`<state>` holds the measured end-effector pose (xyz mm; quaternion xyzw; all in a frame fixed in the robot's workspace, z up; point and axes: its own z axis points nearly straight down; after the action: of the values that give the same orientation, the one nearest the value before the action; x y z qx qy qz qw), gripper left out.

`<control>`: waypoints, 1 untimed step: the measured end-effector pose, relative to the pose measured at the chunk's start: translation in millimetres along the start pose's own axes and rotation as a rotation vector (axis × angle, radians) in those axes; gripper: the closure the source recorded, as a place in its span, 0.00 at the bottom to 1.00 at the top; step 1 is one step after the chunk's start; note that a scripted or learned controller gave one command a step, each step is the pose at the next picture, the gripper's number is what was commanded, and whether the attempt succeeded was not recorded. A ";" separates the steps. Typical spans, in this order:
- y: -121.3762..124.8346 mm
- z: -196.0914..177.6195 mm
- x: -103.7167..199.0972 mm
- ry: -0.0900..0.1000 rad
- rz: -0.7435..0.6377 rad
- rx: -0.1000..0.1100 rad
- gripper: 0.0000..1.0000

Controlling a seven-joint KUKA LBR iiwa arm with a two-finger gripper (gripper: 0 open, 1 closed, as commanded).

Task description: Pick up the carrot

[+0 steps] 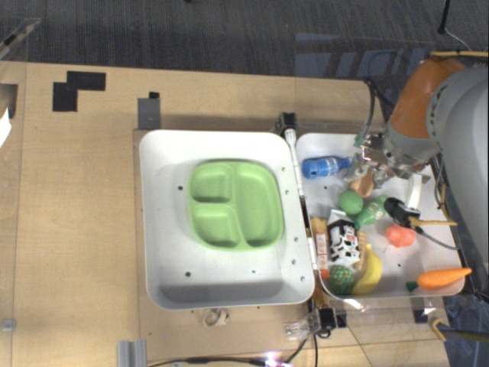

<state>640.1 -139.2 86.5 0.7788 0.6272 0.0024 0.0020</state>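
Observation:
The carrot is orange with a small green stub at its left end. It lies on its side in the near right corner of the right bin, close to the rim. My gripper hangs over the far part of that bin, well behind the carrot and to its left. Just below it is a tan object. The grey arm with its orange band comes in from the right edge and hides part of the bin's far right side.
The right bin also holds a blue bottle, a green ball, a pink-red item, a cow-patterned carton, a banana and a green lumpy fruit. A green divided plate lies in the left bin.

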 end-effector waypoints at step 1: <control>34.9 2.1 -41.3 -0.002 -0.327 0.020 1.00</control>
<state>665.4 -187.0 84.6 0.6665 0.7455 -0.0053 -0.0047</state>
